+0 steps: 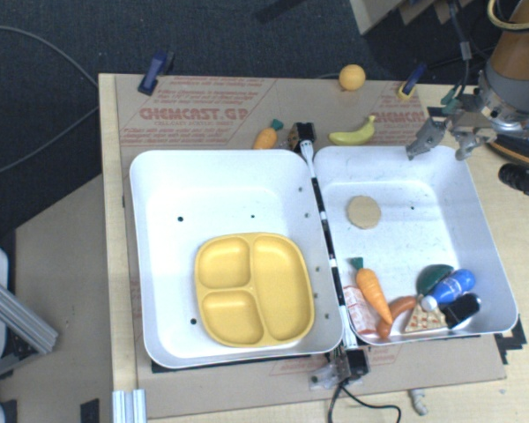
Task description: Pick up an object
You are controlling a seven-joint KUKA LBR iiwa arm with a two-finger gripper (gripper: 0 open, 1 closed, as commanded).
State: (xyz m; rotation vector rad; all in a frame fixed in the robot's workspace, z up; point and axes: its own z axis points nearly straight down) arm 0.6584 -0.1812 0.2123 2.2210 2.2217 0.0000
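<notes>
My gripper (443,144) hangs above the far right corner of the right bin (476,227), open, its two fingers spread with nothing between them. Well below it in that bin lie a round tan cookie (364,211), an orange carrot (373,295), a blue bottle (450,289), a dark green object (435,274), a black object (462,309) and a pizza slice (423,320) crowded in the near corner.
The left bin (176,192) holds a yellow divided plate (252,287). On the brown board behind the bins sit a yellow banana (353,133), an orange ball (353,77), a small orange toy (266,137) and blue clips (154,72).
</notes>
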